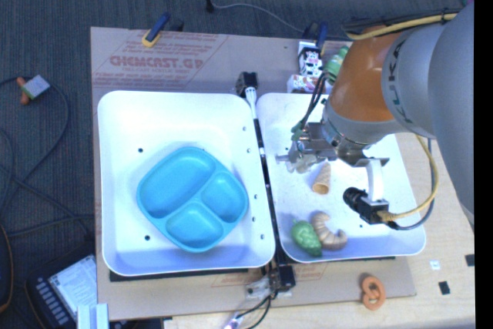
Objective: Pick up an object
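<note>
The arm (385, 88) reaches in from the right over the right bin (408, 243), its orange band above the wrist. The left bin (123, 119) holds a blue divided tray (192, 198), lying flat near the bin's middle. The tray is the largest candidate: it looks like rigid, light, smooth plastic, and too wide to span; a rim or a divider wall would be the only hold, and it would likely tip.

The gripper (308, 156) hangs over the upper left of the right bin, close to the wall between the bins. The wrist hides much of it, so whether it is open or closed cannot be told, and nothing is seen held in it.

Three small things lie in the right bin. A green lump (306, 237) sits at the front, touching a tan curved piece (330, 233) just to its right. Both look like light toy food, probably soft or hollow; the green one is rounded and may slip, and their contact means a grasp on one may nudge the other. A tan cone (321, 179) lies just below the gripper, apart from the other two. It appears light and stiff; a grip across its wide end seems best, since the taper would squeeze out of a hold.

Obstructions: the bin wall beside the gripper, and a black fitting (362, 204) with a yellow cable (420, 200) hanging close to the cone.
</note>
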`<state>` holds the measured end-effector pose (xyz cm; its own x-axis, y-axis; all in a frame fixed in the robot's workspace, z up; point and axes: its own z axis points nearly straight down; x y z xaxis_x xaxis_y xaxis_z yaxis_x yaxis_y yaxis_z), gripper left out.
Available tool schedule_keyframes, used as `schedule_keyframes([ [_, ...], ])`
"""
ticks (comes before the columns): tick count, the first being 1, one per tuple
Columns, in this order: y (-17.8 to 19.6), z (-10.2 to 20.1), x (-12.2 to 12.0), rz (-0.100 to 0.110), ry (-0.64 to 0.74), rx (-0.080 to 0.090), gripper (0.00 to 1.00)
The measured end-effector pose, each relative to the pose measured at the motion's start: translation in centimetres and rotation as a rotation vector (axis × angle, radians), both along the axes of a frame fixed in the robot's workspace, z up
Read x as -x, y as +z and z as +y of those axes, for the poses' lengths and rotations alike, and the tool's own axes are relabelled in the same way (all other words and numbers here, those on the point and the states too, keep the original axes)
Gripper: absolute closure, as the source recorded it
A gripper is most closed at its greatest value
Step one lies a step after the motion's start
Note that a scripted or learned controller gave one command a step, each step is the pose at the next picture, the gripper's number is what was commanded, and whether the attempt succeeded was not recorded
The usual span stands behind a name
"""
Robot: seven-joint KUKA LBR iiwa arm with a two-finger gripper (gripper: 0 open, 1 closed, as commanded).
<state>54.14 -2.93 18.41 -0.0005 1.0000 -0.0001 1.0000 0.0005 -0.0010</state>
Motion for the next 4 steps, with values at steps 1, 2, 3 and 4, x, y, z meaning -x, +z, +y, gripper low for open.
schedule_keyframes([
  [1, 0.0, 2.2, 0.5, 0.001, 0.000, 0.000, 1.00],
  [2, 0.0, 3.3, -0.2, 0.001, 0.000, 0.000, 1.00],
  [3, 0.0, 3.2, -1.8, 0.001, 0.001, 0.000, 1.00],
  [4, 0.0, 1.1, 5.8, 0.002, -0.001, 0.001, 1.00],
])
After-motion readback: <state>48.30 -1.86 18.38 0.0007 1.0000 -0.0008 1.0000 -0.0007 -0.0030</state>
